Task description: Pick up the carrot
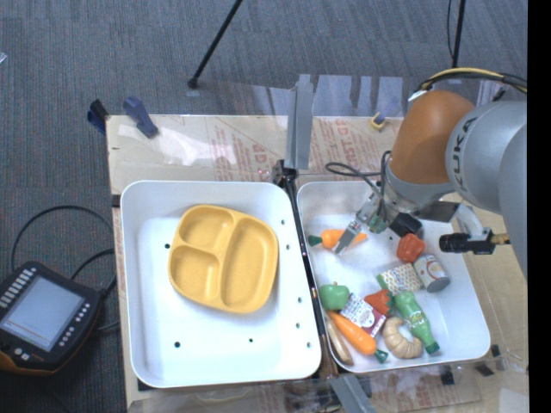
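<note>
a small orange carrot (pixel 331 237) is seen lying in the upper left part of the right bin (pixel 478 317). the gripper (pixel 351 237) is lowered right at the carrot's right end; whether it is clamped or spread cannot be told. a second carrot (pixel 355 334) lies near the bin's front edge, beside a green bottle (pixel 417 321). a yellow divided plate (pixel 225 257) rests in the left bin (pixel 146 334).

We've got one fixed camera, mounted above the bench (pixel 215 149), looking down at a slant. It's far enough back to frame both white bins whole: left bin (pixel 146 317), right bin (pixel 469 317), plus carpet beyond the far edge and a pendant (pixel 39 317) at lower left. The arm (pixel 465 149) enters from our right. No second view to overlap.
</note>
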